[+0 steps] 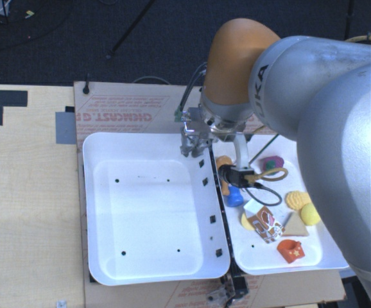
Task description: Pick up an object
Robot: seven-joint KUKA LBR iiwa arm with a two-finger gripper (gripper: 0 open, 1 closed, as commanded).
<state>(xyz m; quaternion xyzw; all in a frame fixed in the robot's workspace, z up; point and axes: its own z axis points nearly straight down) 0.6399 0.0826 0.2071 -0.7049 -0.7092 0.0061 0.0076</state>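
the arm (314, 95) sits nearest the lens, grey with its orange band, reaching in from the right and covering the far right of the right bin. its pincer (194, 140) hangs over the far end of the ridge where the two bins meet, at the left bin's far right corner. whether it is wide or narrow cannot be told from this angle, and nothing can be seen in its grip. the pick therefore looks not yet done. by this judgement the task is at its start: choosing a thing, moving over it, coming down, closing and lifting all remain.

the bench (25, 204) carries a cardboard sheet (128, 111) under both bins. the left bin (147, 217) shows a bare white floor with a few dark dots. the right bin (256, 256) holds all the loose things, gathered in its middle and near half, well apart from the pincer:
- a tan wedge (296, 227)
- a brown and white box (266, 223)
- a ridged yellow piece (296, 200)
- a yellow ball (310, 215), touching the wedge
- a red block (291, 251), nearest the front rim
- a purple lump (272, 163), beside a yellow-green band (276, 172)
- a blue piece (235, 198) and an orange piece (223, 165), close to the ridge
- a small yellow bit (246, 221), against the box
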